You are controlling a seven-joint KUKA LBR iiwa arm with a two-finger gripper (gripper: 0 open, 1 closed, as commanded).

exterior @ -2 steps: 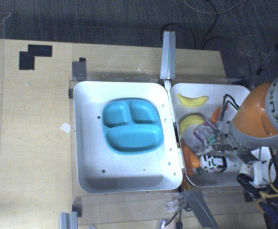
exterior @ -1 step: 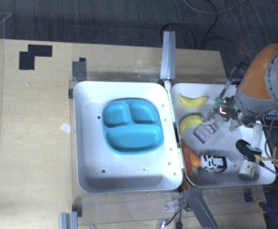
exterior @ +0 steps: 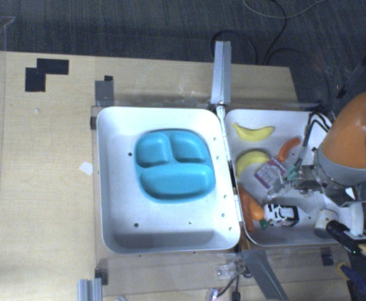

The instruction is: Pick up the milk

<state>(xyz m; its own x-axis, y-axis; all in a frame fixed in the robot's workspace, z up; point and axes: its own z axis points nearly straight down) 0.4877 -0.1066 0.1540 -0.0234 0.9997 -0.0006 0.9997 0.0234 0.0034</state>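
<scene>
Milk carton (exterior: 282,214) lies at the lower right of the frame in the right bin (exterior: 308,237), just below the gripper (exterior: 290,182), whose grip cannot be told.

Dark carpet (exterior: 139,17) beyond pale wooden bench (exterior: 38,168)

No readable text, label, brand, number or sign can be made out. Dark markings are seen on the black-and-white milk carton (exterior: 281,213), but they are too blurred to read.

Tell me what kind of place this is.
Probably a robotics lab: a grey-and-orange robot arm reaches over two white bins of toy food, with loose cables on the carpet.
</scene>
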